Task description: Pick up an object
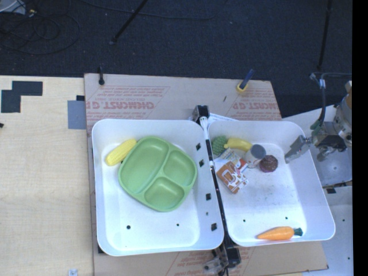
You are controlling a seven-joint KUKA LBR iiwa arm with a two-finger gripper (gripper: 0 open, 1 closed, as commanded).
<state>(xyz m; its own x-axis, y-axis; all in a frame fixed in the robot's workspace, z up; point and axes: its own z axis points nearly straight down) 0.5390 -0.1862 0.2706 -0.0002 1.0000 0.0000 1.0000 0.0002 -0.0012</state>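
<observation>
The right bin (310, 211) holds a knobbly green item (218, 146), a yellow banana (237, 144), a small grey round piece (258, 152), a dark red ball-like fruit (268, 164) and an orange-and-white packet (232, 175), all clustered at its far left. An orange carrot (279, 233) lies alone near the front rim. My gripper (305, 146) hangs over the bin's far right rim, to the right of the dark red fruit and apart from it. I see nothing held in it.
The left bin (109, 223) carries a green divided plate (158, 173) and a yellow corn cob (120, 152) at its far left corner. A black divider (214, 194) runs between the bins. Cardboard (172, 99) lies under both.
</observation>
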